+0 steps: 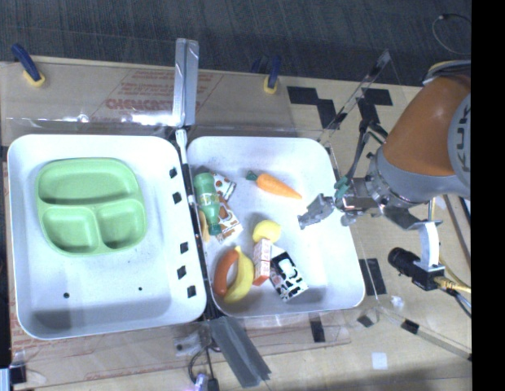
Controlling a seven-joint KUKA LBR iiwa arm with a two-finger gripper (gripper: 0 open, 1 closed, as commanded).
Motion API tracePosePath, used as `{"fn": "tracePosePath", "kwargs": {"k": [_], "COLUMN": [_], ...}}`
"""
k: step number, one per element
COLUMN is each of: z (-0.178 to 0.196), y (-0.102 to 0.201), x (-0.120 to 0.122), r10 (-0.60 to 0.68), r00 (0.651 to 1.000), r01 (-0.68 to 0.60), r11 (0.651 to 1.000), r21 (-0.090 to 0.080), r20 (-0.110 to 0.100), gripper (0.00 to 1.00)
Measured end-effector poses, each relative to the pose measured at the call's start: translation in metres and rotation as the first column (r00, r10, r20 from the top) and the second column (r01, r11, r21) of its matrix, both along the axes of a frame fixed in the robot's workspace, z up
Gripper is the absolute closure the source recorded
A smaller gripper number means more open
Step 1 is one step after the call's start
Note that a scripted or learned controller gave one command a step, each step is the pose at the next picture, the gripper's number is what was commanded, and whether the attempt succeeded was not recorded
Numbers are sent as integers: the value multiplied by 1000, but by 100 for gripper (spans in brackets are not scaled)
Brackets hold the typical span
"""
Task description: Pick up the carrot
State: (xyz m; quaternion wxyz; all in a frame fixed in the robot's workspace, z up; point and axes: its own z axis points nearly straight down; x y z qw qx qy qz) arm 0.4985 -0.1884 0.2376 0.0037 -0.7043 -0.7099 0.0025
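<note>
You can see the gripper (317,213) low over the right side of the right bin (338,279), but you cannot tell whether it is open or closed, and nothing shows in its grasp. Your arm (428,149) reaches in from the right, its orange band above the wrist. The carrot (276,185) lies near the bin's back, left of the gripper and apart from it.
</note>
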Motion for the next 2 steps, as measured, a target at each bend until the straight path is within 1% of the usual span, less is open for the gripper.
{"fn": "tracePosePath", "kwargs": {"k": [1, 2], "z": [-93, -149], "y": [27, 9], "x": [64, 127], "r10": [-64, -90], "r00": [998, 996], "r01": [64, 90], "r11": [998, 996], "r21": [-1, -2], "r20": [-1, 4], "gripper": [0, 0]}}
